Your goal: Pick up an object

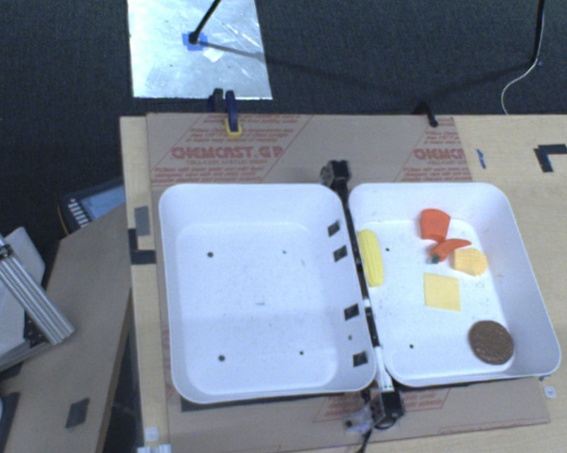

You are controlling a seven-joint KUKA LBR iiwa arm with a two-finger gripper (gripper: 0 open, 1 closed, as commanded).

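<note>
Nothing was grabbed yet tbh: corn cob [370, 256] at 9 o'clock and brown cookie [491, 341] at 5 were left lying in the right bin [521, 257], and the jaw state couldn't be told.

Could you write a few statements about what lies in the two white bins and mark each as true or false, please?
1. The corn cob lies in the right bin, close to the divider between the bins. True.
2. The brown round disc sits in the left bin. False: it lies in the right bin, near its front right corner.
3. The flat yellow square lies between the corn cob and the brown round disc. True.
4. The orange piece rests on top of the corn cob. False: it lies apart from it, toward the back of the right bin.
</note>
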